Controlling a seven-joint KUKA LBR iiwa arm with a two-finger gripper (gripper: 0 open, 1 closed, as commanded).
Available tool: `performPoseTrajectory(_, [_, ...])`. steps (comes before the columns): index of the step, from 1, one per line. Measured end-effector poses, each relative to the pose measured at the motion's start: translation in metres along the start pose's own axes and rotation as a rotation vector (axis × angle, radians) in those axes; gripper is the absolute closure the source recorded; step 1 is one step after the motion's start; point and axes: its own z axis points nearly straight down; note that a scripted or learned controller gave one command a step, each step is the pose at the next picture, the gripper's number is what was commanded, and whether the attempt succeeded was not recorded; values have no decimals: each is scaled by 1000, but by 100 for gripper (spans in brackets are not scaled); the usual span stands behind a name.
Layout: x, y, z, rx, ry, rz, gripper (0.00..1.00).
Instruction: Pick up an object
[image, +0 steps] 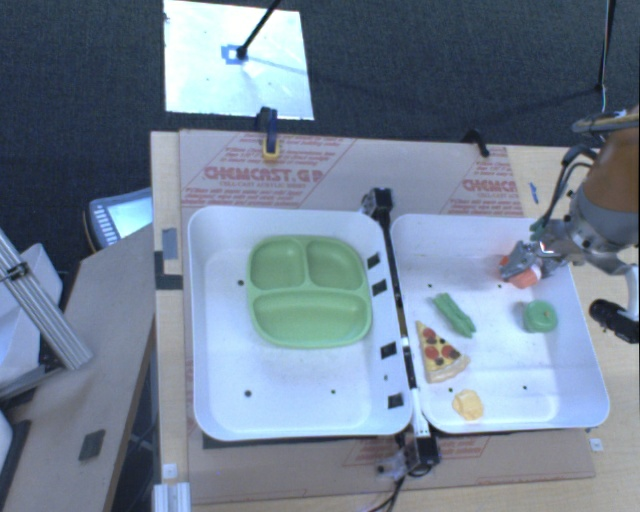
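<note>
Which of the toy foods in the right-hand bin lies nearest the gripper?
The orange-red piece, right at the gripper by the bin's far right side. The round green piece, long green piece, pizza slice and yellow piece all lie farther off.

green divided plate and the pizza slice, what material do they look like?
Green divided plate: looks like moulded plastic, matte, one even colour, rounded compartment ridges. Pizza slice: probably a plastic or rubber toy, with flat painted-looking red dots; too small to say which.
</note>
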Motion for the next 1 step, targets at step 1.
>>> performPoseTrajectory(1, [-4,4,-65,-1,-1,-1,100])
